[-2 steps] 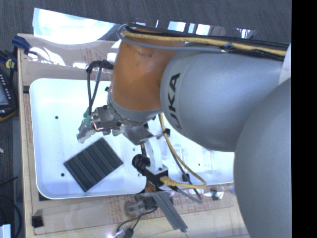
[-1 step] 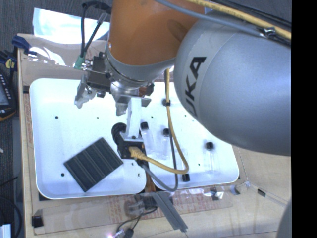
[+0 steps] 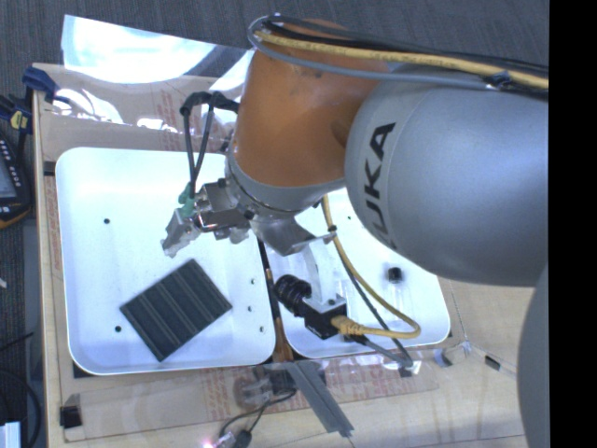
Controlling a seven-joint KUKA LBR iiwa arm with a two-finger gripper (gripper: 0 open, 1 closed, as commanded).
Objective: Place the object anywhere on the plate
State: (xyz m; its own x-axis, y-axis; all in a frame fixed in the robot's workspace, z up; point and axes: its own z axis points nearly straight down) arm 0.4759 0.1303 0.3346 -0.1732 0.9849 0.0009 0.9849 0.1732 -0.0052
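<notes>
While a dark ribbed plate (image 3: 176,308) lies at a slant near the front of the left bin (image 3: 84,250), we see the gripper (image 3: 179,233) hovering just behind it, nothing visible between its fingers, their spread impossible to tell. Behind looms the grey arm (image 3: 438,175) with its orange band (image 3: 289,110).

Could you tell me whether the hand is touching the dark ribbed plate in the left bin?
Apart. The camera view shows a strip of bare white bin floor between the hand and the dark ribbed plate.
</notes>
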